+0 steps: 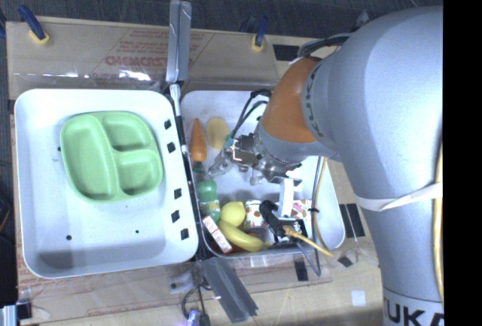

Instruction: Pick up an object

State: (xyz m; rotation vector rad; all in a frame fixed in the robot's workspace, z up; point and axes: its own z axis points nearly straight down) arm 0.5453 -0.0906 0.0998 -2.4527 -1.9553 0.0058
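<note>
Over the right bin (226, 100), bent arm (376, 114)

My bench (98, 42) is a brown board with faint red print along its far strip, held by blue clamps (33, 25) at the back edge. Two shallow white bins rest directly on it, side by side and touching along a black-tabbed divider. The left bin (45, 242) sits toward the board's left end; the right bin (226, 102) lies beneath my wrist. A grey metal bar (178, 38) stands at the far end of the seam between them, and another grey bracket (230, 288) juts out at the near end.
</note>
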